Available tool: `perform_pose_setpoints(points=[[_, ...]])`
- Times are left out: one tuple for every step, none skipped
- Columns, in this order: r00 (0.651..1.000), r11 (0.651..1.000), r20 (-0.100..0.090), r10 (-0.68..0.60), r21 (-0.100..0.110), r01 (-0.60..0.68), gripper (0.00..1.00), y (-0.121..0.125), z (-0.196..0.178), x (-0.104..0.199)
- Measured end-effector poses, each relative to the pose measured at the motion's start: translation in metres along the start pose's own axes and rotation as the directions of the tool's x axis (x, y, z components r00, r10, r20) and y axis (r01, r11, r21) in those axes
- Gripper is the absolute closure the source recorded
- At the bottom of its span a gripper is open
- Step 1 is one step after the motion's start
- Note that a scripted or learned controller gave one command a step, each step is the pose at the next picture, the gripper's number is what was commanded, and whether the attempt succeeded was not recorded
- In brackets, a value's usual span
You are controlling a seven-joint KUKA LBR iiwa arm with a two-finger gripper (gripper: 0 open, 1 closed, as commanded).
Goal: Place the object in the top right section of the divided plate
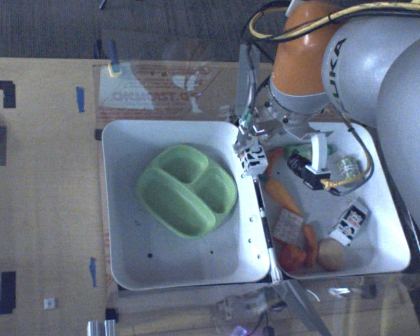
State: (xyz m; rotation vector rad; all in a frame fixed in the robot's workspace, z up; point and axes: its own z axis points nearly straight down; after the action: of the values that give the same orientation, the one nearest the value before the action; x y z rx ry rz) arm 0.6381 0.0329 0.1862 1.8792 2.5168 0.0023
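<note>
Little could be read. A clear sheet (164, 89) lying on the worktop (42, 208) above the left bin (126, 257) carried reddish block lettering that appeared upside down or mirrored, too blurred to make out. A small white packet (351, 222) in the right bin (395, 250) bore dark print, and a pale card (288, 225) near it showed faint marks; both were too small to read.

I see the green divided plate (187, 199) lying flat, rotated diag., in the left white bin (126, 250), 3 sections, all bare. Which obj. is meant I can't tell; carrot (283, 196) lies w/ others in the right bin (385, 208).
</note>
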Motion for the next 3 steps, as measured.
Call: perform_pose_setpoints(points=[[1.000,1.000,0.002,-0.014,-0.002,0.014,1.00,0.043,0.001,0.045],[1.000,1.000,0.001,0.013,0.002,-0.013,1.00,-0.027,-0.047,-0.038],[1.000,1.000,0.000,0.013,0.002,-0.013,0.00,-0.027,-0.048,-0.037]])
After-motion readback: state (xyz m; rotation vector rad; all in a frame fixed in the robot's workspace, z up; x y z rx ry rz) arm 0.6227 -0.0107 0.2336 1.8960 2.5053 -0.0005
